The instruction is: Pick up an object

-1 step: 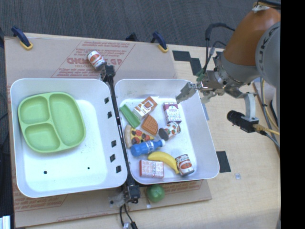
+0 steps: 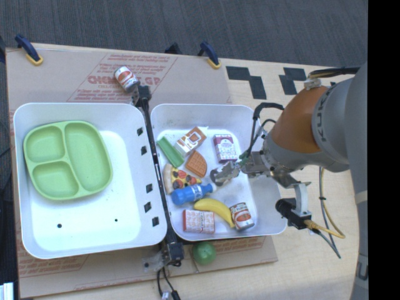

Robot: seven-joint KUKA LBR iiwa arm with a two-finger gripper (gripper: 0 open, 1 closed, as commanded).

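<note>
Over the right bin [image 2: 262, 114], arm [image 2: 312, 127] reaching left, fingers [image 2: 224, 174] state unclear.

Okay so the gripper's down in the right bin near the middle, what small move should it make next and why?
Probably a short drop straight down. The gripper sits low in the right bin, between the orange waffle piece and the dark red box, but nothing shows between its fingers. From this slant, how open they stand is unclear.
</note>
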